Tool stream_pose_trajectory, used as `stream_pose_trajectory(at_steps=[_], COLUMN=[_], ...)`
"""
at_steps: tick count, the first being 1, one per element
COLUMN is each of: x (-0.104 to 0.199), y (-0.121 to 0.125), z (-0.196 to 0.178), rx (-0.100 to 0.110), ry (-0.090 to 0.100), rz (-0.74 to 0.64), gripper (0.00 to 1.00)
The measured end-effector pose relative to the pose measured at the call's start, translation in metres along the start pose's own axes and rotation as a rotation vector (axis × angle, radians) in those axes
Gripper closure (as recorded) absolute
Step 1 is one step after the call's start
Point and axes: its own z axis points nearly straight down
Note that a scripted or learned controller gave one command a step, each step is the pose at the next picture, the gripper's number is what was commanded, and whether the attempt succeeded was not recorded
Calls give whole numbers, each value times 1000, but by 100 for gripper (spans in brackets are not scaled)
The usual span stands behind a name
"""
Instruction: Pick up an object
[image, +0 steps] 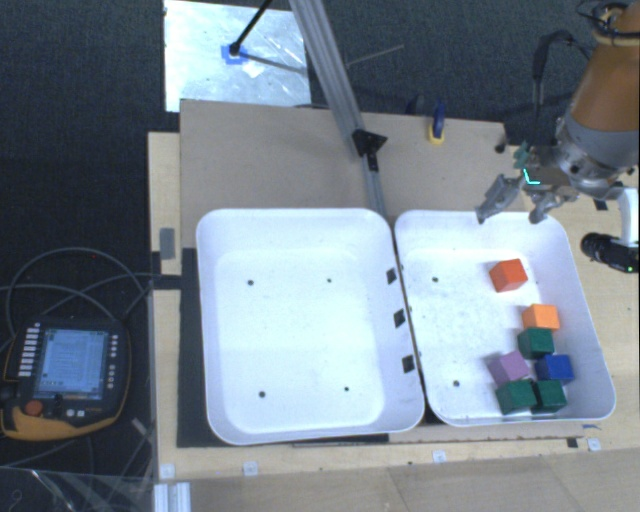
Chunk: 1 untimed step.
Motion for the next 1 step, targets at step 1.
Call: stream_pose_trajectory(at_steps=[1], x=[-1], y=[-7], z=[44], rx=[4], ry=[0], rz=[3], gripper=[0])
